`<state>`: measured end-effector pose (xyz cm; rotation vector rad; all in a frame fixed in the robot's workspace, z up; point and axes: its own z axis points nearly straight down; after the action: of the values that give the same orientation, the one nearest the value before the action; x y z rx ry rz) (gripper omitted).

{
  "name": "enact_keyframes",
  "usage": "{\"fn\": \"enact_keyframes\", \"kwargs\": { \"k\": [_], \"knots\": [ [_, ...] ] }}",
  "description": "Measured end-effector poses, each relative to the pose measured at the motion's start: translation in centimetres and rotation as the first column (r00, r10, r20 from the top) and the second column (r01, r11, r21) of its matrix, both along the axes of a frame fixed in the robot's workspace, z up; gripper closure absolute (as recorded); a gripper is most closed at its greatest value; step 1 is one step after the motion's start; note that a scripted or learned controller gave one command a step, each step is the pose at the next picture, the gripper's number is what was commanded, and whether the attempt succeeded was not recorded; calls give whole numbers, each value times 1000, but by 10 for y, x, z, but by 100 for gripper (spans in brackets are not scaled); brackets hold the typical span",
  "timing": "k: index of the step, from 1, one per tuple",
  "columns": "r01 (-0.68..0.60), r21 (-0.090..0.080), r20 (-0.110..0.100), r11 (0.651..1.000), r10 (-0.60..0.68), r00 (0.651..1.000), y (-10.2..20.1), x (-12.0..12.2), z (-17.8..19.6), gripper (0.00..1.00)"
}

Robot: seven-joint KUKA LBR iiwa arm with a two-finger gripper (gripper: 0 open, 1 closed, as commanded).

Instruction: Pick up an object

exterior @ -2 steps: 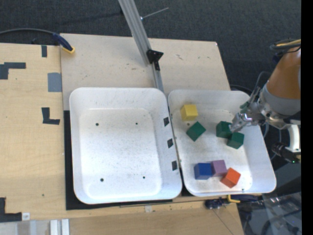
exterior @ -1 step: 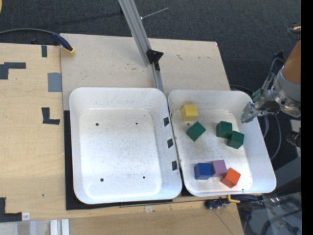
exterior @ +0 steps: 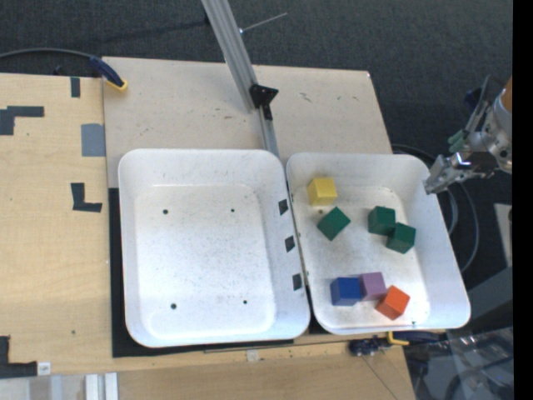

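Green cubes [exterior: 391, 227] in rt bin [exterior: 433, 192], left of gripper [exterior: 445, 173]; gripper state unclear

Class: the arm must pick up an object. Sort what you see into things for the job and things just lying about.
For the job:
tool
yellow block
three green blocks
blue block
purple block
orange block
right bin

Lying about:
left bin
metal pole
cable

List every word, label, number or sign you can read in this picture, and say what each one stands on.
None: no readable text anywhere.
The blocks, yellow, green, blue, purple and orange, have plain faces.
The two white bins carry no print.
The dark tape pieces on the wooden bench are bare shapes, not letters.
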<state>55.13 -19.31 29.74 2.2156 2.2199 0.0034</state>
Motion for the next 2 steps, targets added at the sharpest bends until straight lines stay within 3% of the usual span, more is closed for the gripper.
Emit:
{"fn": "enact_keyframes", "kwargs": {
  "k": [2],
  "knots": [
    [-4,2,-5,1000,4,1000,96,22,-4,100]
  ]
}}
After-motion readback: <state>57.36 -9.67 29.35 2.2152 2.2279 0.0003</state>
